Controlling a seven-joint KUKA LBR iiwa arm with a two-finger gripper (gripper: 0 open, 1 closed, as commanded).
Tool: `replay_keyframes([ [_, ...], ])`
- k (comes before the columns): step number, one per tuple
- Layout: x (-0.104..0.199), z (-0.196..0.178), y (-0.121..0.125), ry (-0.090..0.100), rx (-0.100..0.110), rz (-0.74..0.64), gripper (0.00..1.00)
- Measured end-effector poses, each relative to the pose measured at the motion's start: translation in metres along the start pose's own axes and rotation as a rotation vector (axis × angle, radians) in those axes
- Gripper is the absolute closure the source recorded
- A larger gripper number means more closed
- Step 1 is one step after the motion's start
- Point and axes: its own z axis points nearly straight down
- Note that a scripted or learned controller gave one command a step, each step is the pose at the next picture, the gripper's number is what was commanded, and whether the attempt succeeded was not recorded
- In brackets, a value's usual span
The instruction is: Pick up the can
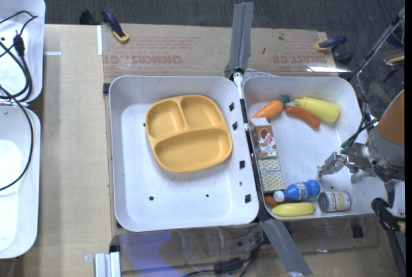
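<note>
My gripper [332, 165]: hung over the right bin [293, 84], near its right wall, a little above the can.
My fingers: spread apart, pinching nothing (bare bin floor showed between the tips).
Can [335, 201]: lay on its side at the right bin's front edge, near the front right corner, apart from my fingertips.
Blue and white bottle [298, 191]: lay just left of the can, along the same front edge.
Yellow banana-like toy [294, 209]: sat against the front wall, just in front of the bottle.
Carton [266, 154]: lay flat along the right bin's left wall.
Carrot [271, 109]: rested near the back left corner.
Mustard-yellow bottle [318, 108]: lay by the back wall, an orange sausage-like piece [302, 116] touching it.
Left bin [129, 205]: carried a yellow divided plate [188, 133] toward its back half.
</note>
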Motion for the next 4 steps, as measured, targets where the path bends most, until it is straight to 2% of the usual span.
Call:
replay_keyframes([
  [1,0.031,0.001,0.043,-0.013,-0.007,0.223,0.00],
  [2,0.029,0.001,0.019,-0.012,-0.005,0.342,0.00],
  [3,0.047,0.001,0.046,-0.012,-0.008,0.688,0.00],
  [4,0.047,-0.007,0.045,-0.015,-0.003,0.685,1.00],
])
